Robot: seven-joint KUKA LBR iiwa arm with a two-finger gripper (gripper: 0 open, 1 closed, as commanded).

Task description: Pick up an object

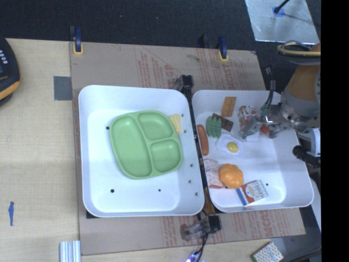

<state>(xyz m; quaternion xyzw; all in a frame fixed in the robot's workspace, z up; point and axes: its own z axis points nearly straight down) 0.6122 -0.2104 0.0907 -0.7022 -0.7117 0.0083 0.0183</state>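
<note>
Cardboard-topped desk [136, 59], two white bins. Lower frame, right bin [294, 195]: carton [252, 191], orange fruit [231, 175], all resting loose. Further up, end effector [256, 125] low over the clutter; spread or pinching, cannot tell. Nothing visibly lifted yet; the pick seems still ahead. Green tray [146, 143] sits in left bin.

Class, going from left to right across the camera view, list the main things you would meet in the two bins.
Green divided plate → hot dog → fried egg → gripper
</note>
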